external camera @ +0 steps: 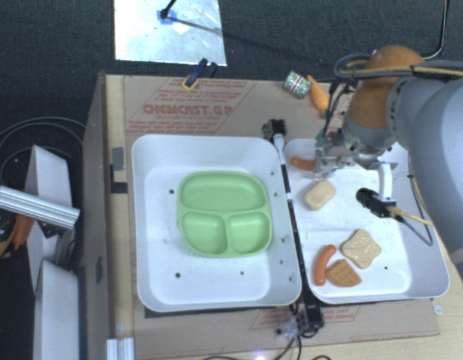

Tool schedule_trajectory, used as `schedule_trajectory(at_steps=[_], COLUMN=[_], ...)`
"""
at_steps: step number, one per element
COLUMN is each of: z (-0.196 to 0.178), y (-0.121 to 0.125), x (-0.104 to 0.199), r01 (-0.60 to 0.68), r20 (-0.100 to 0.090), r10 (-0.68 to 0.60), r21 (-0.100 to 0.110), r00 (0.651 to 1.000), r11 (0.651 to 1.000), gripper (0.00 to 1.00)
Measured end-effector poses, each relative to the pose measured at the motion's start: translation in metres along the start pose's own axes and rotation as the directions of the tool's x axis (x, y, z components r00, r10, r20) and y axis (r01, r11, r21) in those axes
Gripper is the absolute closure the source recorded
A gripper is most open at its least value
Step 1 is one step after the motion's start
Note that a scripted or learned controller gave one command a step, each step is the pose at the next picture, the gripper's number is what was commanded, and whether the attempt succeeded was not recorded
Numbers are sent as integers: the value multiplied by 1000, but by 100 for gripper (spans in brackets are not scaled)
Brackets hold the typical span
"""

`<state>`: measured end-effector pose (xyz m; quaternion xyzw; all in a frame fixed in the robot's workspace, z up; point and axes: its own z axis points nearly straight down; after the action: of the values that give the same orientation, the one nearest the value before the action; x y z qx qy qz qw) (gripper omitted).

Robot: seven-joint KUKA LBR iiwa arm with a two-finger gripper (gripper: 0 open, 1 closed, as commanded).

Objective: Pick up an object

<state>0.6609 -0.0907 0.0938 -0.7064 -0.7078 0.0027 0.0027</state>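
You are looking down on the grey arm [430, 126] reaching in from the right and hanging over the back of the right bin [428, 274]. Its gripper [330, 162] is sitting low near that bin's back left corner, and you cannot tell whether it is spread or pressed together.

A small reddish sausage [301, 163] is lying just beside the gripper, toward the dividing edge between the bins; whether the two are touching is not clear. A pale bread roll [319, 195] is resting just in front of the gripper, apart from it. Nearer the front of the same bin, a slice of toast [361, 247] is lying beside an orange sausage [323, 263], with an orange wedge [344, 275] tucked between them at the front.

The left bin [152, 276] is holding a green divided plate [224, 213] at its middle. Behind the bins, on the cardboard, a small green can [297, 83] and a carrot [319, 96] are lying side by side.
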Motion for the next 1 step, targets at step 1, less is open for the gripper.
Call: schedule_trajectory(at_steps=[1], z=[0], y=[0], x=[0], r01=[0], r20=[1], r10=[0], r21=[0], r00=[1000], r11=[1000], gripper=[0])
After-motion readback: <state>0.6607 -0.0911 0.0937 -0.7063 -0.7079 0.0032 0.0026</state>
